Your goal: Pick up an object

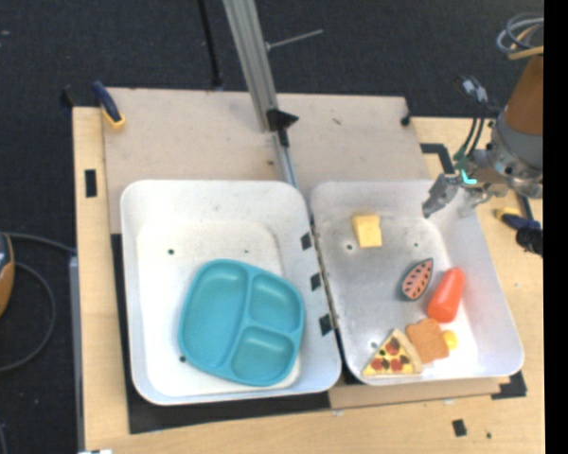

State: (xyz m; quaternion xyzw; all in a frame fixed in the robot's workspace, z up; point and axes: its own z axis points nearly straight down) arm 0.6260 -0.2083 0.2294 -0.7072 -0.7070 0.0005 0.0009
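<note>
Five toys in the right bin, below-left of the pincer, grip state unclear.

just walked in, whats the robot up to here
A grey arm's hand sits over the top right corner of the right bin, holding nothing that can be seen. In that bin lie a yellow block, watermelon slice, orange toy, toast and pizza slice. The left bin holds a blue divided plate.

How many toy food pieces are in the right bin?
5: a yellow cube near its back, a watermelon slice and an orange piece mid-right, a toast piece and a pizza slice at the front.
</note>
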